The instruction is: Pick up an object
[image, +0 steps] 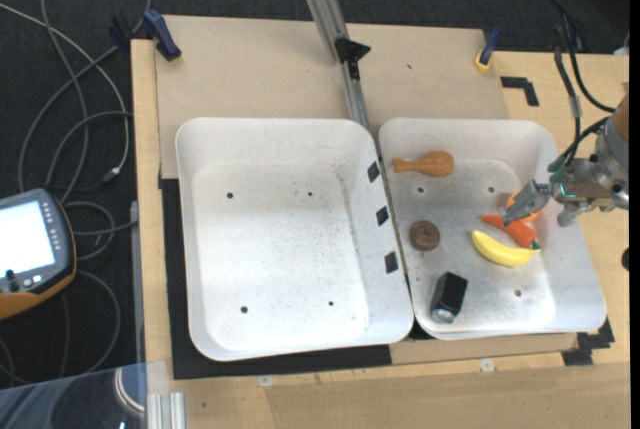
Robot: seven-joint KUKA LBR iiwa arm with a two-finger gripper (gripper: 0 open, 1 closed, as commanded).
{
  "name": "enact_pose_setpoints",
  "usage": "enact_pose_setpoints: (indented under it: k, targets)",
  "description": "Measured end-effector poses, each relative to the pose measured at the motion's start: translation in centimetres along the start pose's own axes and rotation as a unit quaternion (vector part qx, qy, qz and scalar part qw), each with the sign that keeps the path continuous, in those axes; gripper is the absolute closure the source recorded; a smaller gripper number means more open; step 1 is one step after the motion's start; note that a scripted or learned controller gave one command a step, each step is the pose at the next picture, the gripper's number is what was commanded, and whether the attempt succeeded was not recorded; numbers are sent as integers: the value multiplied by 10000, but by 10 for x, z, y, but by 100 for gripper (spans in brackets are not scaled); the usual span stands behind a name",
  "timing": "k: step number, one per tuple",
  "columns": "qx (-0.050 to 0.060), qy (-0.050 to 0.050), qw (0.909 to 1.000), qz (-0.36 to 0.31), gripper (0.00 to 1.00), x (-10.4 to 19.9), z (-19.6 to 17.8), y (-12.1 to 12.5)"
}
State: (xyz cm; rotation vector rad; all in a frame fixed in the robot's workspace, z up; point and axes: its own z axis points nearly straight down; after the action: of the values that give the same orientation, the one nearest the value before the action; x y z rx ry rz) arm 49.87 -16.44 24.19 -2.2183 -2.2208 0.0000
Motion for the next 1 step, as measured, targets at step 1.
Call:
enact_pose_setpoints:
  k: [1]
  targets:
    - [-5,-2,10000,3,0,0,0,0]
